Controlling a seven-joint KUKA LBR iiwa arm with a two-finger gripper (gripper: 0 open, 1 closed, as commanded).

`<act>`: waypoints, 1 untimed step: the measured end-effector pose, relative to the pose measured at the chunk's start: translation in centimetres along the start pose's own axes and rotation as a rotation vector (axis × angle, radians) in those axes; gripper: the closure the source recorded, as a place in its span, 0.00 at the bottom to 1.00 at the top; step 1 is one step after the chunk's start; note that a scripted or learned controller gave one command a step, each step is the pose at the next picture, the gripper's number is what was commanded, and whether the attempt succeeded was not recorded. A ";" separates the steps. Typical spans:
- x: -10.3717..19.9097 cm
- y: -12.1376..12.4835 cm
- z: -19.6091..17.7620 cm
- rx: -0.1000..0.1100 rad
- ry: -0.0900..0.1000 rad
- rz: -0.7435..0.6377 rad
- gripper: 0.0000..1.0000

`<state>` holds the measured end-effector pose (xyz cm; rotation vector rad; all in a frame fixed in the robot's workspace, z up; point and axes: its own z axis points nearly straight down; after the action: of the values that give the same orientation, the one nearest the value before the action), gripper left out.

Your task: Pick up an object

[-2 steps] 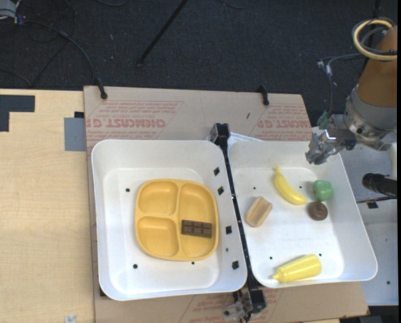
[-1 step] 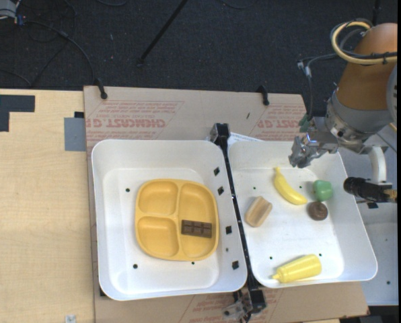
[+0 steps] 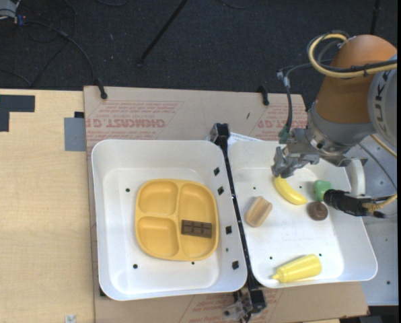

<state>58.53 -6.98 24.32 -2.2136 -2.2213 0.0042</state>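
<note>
The gripper [image 3: 286, 167] hangs just above the banana [image 3: 289, 190] in the right bin [image 3: 362, 264]; I cannot tell whether it grips anything.

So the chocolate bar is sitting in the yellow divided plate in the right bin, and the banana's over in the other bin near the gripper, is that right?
Not quite. The camera view shows the yellow divided plate, with the chocolate bar in one compartment, in the left bin, not the right. The banana lies in the right bin, just below the gripper.
</note>
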 end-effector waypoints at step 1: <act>4.9 -1.0 1.5 0.000 0.000 -0.001 1.00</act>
<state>57.48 -2.12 22.88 -2.2117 -2.2226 0.0045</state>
